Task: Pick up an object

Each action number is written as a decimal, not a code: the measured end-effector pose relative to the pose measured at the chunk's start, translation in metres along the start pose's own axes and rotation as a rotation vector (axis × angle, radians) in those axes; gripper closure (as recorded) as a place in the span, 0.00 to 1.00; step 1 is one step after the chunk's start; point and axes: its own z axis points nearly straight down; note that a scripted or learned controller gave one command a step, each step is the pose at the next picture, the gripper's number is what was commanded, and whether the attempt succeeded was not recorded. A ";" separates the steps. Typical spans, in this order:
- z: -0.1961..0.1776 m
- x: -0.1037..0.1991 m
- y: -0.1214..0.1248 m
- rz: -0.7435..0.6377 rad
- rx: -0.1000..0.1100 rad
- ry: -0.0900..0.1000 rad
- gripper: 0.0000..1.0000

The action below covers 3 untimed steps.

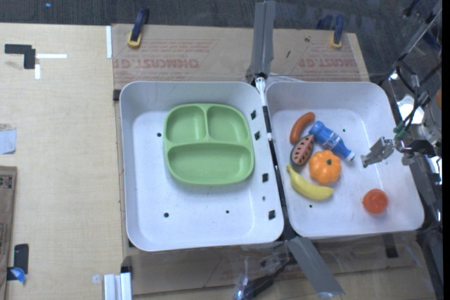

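Whether the jaws of the gripper (378, 151) stand open or closed cannot be told from the camera view; the tool shows only as a small grey shape over the right side of the right bin (351, 98), with nothing visibly between its tips. It hangs well right of the clustered objects and just above the far side of a small red-orange ball (375, 201), apart from it.

Two white bins sit side by side on the bench. One green divided plate (209, 144), with three compartments, lies in the left bin (140, 172), slightly left of that bin's middle.

Six objects lie in the right bin. Five form a cluster at its left half: one red sausage (302, 126) farthest, one blue bottle (330, 140) to its right, one watermelon slice (302, 150) below the sausage, one orange pumpkin-like fruit (325, 167) touching the bottle's near end, and one yellow banana (309, 184) nearest, curving under the orange fruit. The sixth, the red-orange ball, sits alone near the bin's near right corner.
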 end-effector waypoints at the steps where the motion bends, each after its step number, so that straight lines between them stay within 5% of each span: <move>1: 0.084 0.035 0.048 -0.075 -0.019 -0.006 0.00; 2: 0.091 0.055 0.112 -0.094 -0.036 -0.010 0.00; 3: 0.076 0.057 0.116 -0.097 -0.046 -0.007 1.00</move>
